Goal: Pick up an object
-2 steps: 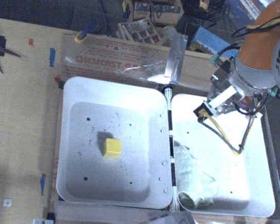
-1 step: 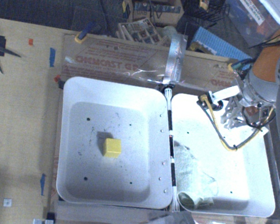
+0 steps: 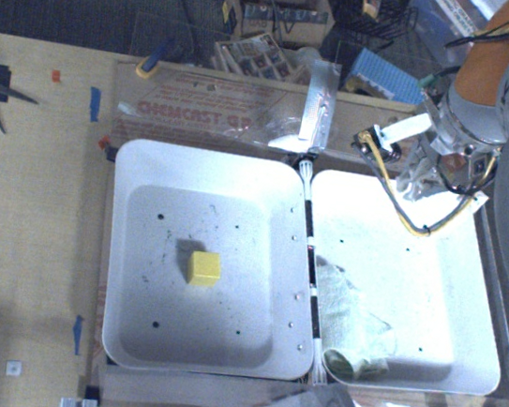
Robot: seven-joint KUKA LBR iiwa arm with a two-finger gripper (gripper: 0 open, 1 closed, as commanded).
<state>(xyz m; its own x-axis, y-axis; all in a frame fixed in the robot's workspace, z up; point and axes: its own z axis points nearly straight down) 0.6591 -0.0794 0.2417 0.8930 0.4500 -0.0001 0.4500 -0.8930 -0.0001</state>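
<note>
A small yellow block [image 3: 205, 268] lies near the middle of the left bin [image 3: 145, 172]. In the right bin [image 3: 467, 305], a crumpled whitish cloth [image 3: 343, 306] rests along the left wall, ending in a rolled greenish end [image 3: 354, 363] at the front left corner. My gripper [image 3: 418, 184] hangs over the back edge of the right bin, far from the block and well behind the cloth. Cables and the wrist body hide its fingers.
A yellow cable [image 3: 414, 217] loops from the wrist down over the back of the right bin. Behind the bins lie a clear plastic sheet [image 3: 211, 111] and a metal bracket [image 3: 317, 112]. Boxes and wires crowd the back.
</note>
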